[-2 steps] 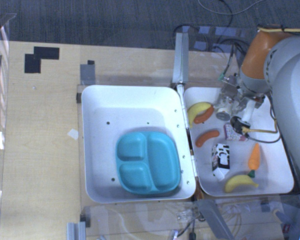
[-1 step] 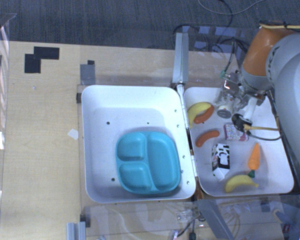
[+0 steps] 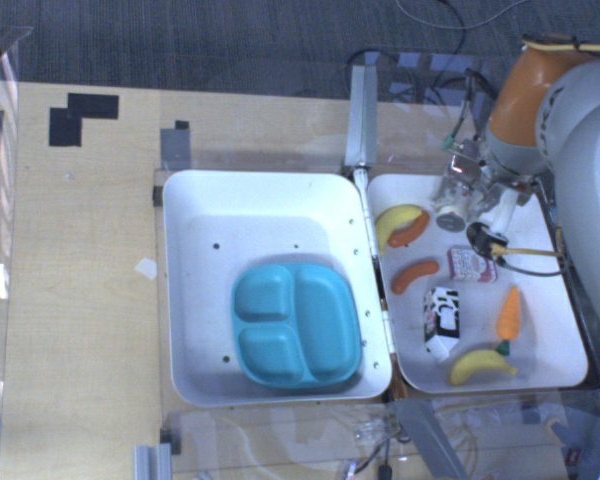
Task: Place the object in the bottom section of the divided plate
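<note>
1. Tabletop (image 3: pixel 80 298): carrying two white bins side by side.
2. Left bin (image 3: pixel 195 198): holding only the plate (image 3: pixel 296 324), a blue divided dish lying toward the near right corner. All its sections are sitting bare, so nothing is placed yet.
3. Right bin (image 3: pixel 560 358): holding the candidate objects, all lying loose on the floor: a banana (image 3: pixel 398 218) with a sausage (image 3: pixel 410 230) across it at the far left, a second sausage (image 3: pixel 414 274) below, a carton (image 3: pixel 441 320), a second banana (image 3: pixel 482 366) near the front, a carrot (image 3: pixel 509 313), and a small packet (image 3: pixel 472 264).
4. Gripper (image 3: pixel 472 200): hovering over the far side of the right bin; whether the fingers are released or clenched I cannot tell.
5. Progress, as judged: picking is not yet done; grasp, carry across and drop into the bottom section are all remaining.
</note>
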`<state>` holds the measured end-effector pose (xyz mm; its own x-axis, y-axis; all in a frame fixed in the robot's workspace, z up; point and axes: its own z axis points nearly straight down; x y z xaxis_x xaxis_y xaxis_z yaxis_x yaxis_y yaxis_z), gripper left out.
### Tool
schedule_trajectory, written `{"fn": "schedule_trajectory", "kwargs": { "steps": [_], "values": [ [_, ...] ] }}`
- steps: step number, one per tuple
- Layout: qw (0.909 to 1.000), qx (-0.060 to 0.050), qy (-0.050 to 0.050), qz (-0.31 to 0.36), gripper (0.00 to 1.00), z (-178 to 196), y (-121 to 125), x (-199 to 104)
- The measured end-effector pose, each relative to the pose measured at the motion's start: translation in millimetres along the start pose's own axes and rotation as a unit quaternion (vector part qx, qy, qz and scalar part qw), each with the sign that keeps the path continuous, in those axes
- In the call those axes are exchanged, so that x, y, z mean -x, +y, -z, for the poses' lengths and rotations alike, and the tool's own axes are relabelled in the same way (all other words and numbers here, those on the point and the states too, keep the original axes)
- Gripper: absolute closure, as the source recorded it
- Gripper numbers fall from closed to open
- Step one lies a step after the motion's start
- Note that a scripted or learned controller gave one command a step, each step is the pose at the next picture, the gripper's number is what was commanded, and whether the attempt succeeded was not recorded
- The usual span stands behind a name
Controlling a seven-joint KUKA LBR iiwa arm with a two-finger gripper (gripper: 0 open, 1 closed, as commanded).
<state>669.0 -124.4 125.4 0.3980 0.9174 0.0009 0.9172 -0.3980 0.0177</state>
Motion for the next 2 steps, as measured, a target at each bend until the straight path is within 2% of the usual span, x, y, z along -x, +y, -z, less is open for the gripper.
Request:
{"fn": "schedule_trajectory", "kwargs": {
  "steps": [1,2],
  "values": [
    [0.9999,-0.006,0.0,-0.011,1.0,24.9,3.2,3.2],
    [0.9836,-0.004,0.001,-0.18,1.0,-17.9,-36.0,35.3]
  ]
}}
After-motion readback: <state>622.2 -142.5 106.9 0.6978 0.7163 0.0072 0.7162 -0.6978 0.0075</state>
